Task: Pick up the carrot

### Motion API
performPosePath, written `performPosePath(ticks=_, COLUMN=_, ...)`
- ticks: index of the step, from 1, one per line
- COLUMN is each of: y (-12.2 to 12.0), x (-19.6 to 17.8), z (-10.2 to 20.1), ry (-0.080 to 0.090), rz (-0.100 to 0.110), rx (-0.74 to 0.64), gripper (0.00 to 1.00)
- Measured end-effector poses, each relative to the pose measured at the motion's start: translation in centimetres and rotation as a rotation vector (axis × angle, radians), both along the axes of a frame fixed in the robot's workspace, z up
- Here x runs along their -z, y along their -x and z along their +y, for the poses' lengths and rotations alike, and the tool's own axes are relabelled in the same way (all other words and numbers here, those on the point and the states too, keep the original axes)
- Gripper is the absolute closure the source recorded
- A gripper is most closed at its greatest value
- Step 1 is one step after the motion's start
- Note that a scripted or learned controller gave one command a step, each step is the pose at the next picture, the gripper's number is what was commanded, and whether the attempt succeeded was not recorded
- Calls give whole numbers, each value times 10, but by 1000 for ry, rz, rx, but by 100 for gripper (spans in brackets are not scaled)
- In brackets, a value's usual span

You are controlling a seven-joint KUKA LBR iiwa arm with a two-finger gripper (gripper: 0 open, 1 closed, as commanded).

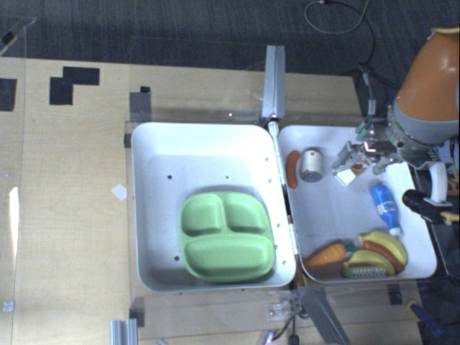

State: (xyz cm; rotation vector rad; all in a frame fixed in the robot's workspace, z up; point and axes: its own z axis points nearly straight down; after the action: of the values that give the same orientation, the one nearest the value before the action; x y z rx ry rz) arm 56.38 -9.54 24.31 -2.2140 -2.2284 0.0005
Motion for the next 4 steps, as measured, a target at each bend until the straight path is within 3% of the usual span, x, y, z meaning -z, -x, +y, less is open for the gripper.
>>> performPosePath(ticks=1, y=76, x=61, z=32, ry=0, rz=0, rx=-179, gripper=0)
performPosePath(ticks=2, y=76, x=144, z=-10, ry=-1, rz=1, rx=-194, gripper=0)
performPosePath(ticks=3, y=74, x=135, z=-10, ry=0, rz=-1, rx=-197, gripper=100)
performPosePath(ticks=4, y=53, x=153, z=0, ry=1, rz=-10, rx=-89, gripper=100)
